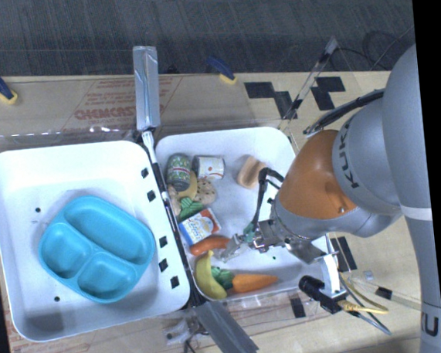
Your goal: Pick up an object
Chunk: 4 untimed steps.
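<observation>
The right bin (275, 139) holds a pile of toy food along its left side. A yellow banana (205, 277) and an orange carrot (251, 282) lie at the front, with a green piece (223, 276) between them. A small red-orange piece (208, 244) lies just behind the banana. My gripper (239, 243) hangs low over the bin, right beside that red-orange piece and above the carrot. Nothing shows held in it.
Farther back in the right bin are a blue and white packet (198, 227), a green can (178, 168), a white cup (209, 166) and a tan bread piece (249, 171). The left bin (11, 173) holds a blue divided plate (95, 247). The arm's orange band (318, 182) covers the bin's right part.
</observation>
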Tool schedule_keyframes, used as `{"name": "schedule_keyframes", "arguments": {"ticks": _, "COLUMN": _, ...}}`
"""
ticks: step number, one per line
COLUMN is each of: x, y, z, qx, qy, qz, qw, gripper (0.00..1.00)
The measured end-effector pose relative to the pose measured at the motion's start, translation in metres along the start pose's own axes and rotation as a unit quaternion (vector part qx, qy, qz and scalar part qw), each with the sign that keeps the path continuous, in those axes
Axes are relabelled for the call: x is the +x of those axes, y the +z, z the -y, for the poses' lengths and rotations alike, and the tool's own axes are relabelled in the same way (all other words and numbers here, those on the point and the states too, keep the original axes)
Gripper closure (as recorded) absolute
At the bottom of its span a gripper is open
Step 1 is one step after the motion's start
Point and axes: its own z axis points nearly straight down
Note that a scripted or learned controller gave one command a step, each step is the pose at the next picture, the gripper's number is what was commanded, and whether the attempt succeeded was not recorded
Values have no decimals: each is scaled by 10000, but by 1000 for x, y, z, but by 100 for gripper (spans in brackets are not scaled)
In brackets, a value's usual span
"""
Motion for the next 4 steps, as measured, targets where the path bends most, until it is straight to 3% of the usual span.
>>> {"name": "schedule_keyframes", "arguments": {"ticks": 1, "x": 12, "y": 3, "z": -71, "qx": -21, "qy": 593, "qz": 14, "qw": 9982, "gripper": 0}}
{"name": "schedule_keyframes", "arguments": {"ticks": 2, "x": 4, "y": -6, "z": -182, "qx": -34, "qy": 874, "qz": 16, "qw": 9962, "gripper": 0}}
{"name": "schedule_keyframes", "arguments": {"ticks": 3, "x": 6, "y": -16, "z": -183, "qx": -13, "qy": 825, "qz": 17, "qw": 9966, "gripper": 100}}
{"name": "schedule_keyframes", "arguments": {"ticks": 4, "x": 11, "y": -5, "z": -183, "qx": -7, "qy": 2105, "qz": 4, "qw": 9776, "gripper": 100}}
